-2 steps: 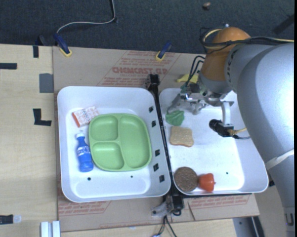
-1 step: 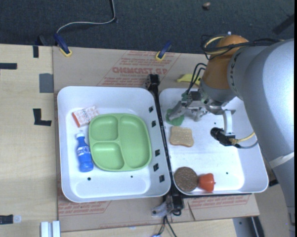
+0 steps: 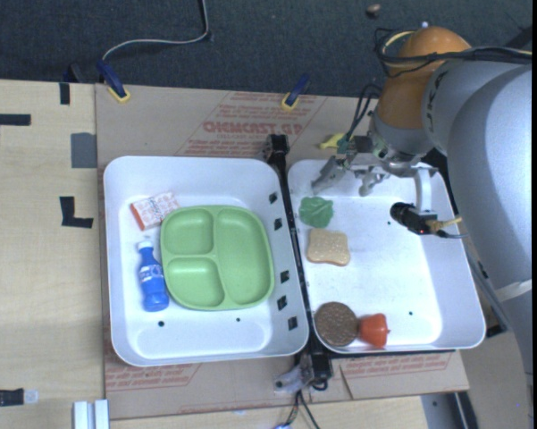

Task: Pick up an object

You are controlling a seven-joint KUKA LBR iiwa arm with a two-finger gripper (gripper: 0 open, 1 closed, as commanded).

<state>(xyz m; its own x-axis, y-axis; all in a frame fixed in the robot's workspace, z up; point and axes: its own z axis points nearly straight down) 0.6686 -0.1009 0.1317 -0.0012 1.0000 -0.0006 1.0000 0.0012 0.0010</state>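
My gripper (image 3: pixel 344 183) hovers over the far end of the right bin (image 3: pixel 429 275), with its two fingers spread open and nothing between them. Just below its left finger lies a crumpled green object (image 3: pixel 315 210). A tan slice of bread (image 3: pixel 328 248) rests a little nearer. At the bin's near edge sit a round brown cookie (image 3: pixel 337 323) and a small red object (image 3: pixel 373 330) side by side.
The left bin (image 3: pixel 125 329) holds a green divided plate (image 3: pixel 217 257), a blue bottle (image 3: pixel 150 278) lying at its left, and a red-and-white packet (image 3: pixel 154 209) behind that. The grey arm fills the right side above the right bin.
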